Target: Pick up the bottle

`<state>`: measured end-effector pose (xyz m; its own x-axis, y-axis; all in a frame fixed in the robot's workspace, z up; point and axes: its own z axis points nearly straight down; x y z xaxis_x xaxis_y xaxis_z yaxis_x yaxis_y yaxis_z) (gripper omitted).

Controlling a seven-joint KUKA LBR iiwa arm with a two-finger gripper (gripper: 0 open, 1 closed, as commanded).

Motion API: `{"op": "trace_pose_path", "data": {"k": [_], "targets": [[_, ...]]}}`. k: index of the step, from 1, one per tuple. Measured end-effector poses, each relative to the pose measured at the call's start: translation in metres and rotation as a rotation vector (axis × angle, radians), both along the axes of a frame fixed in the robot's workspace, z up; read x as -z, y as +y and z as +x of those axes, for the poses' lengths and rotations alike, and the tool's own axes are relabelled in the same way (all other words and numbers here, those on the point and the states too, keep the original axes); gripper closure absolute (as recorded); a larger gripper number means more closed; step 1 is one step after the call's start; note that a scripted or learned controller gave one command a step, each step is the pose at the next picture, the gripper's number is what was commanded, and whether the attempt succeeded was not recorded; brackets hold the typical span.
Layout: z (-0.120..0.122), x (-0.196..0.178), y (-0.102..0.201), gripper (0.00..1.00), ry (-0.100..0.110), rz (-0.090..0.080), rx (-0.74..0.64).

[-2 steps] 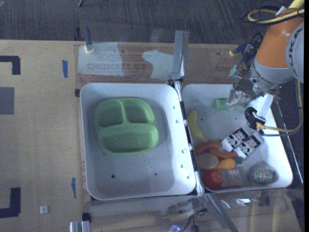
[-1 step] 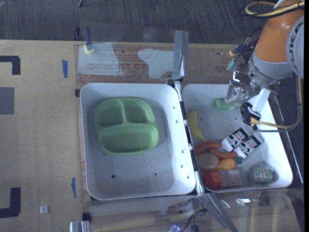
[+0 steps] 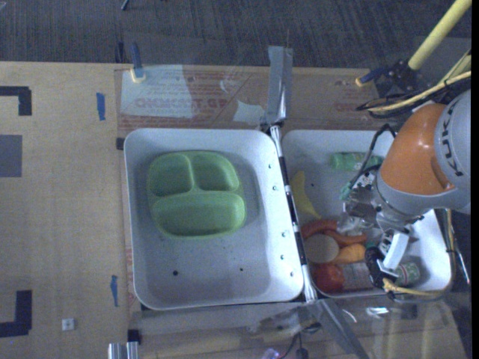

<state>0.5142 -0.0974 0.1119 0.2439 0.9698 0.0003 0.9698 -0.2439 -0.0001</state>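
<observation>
A pale green bottle (image 3: 346, 161) lies on its side near the far wall of the right bin (image 3: 318, 144); its right end is hidden behind the arm. My gripper (image 3: 365, 217) hangs low over the middle of that bin, nearer the camera than the bottle and apart from it. It sits just above a cluster of red and orange toy food (image 3: 338, 238). The orange-banded wrist (image 3: 415, 159) covers much of the bin's right half.
A yellow banana (image 3: 299, 191) lies by the divider. A round tan piece (image 3: 322, 248), a red tomato-like piece (image 3: 329, 277) and a small green-and-white can (image 3: 409, 273) lie near the front wall. A green divided plate (image 3: 196, 193) rests in the left bin (image 3: 224, 275).
</observation>
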Motion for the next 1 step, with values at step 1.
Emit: {"op": "trace_pose_path", "data": {"k": [1], "targets": [[-0.0158, -0.0168, -0.0652, 1.00, 0.000, -0.001, 0.195]]}}
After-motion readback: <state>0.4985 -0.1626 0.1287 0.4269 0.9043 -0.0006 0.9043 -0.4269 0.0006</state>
